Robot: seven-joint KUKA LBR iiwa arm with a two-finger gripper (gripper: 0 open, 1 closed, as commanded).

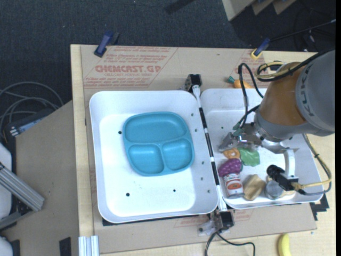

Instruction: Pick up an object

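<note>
Gripper [233,139] low in right bin [224,103], over orange toy [232,153]; grip state: cannot tell. Risk: crowded green toy [249,157] and purple grapes [230,167] get nudged, grasp slips.

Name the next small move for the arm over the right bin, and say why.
Probably a short straight descent. The gripper hangs just above the orange piece, with the green piece and the purple grapes crowded beside it in the right bin. Nothing shows in the jaws yet.
</note>
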